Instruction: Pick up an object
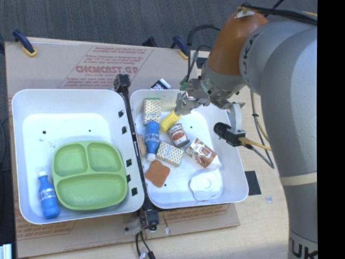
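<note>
Right bin (229, 169), twelve o'clock: gripper (183, 102) over yellow item (168, 120); jaws' state unclear. Looks light, slippery; grip across middle.

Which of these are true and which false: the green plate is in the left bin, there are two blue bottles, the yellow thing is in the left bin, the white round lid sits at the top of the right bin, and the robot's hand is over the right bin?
1. The green plate with three sections lies in the left bin. True.
2. There are two blue bottles. True: one blue bottle beside the plate, another blue bottle in the right bin.
3. The yellow thing is in the left bin. False: it lies in the right bin.
4. The white round lid sits at the top of the right bin. False: it is at the bin's near corner.
5. The hand is over the right bin. True, just above the yellow thing.
</note>
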Action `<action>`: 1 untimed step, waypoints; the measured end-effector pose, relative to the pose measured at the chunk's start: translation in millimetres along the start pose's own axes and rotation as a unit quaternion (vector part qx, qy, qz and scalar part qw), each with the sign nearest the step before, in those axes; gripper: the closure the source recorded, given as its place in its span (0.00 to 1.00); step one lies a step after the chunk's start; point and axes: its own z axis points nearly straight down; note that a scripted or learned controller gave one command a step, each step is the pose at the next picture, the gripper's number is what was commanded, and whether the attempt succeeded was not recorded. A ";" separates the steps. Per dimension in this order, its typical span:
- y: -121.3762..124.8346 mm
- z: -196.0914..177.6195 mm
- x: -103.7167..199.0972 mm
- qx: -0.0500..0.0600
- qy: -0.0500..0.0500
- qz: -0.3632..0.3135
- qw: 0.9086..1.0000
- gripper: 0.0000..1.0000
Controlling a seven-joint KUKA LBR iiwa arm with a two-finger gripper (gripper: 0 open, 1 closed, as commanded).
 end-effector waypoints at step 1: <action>0.3 -10.2 0.2 0.000 0.000 -0.002 1.000 1.00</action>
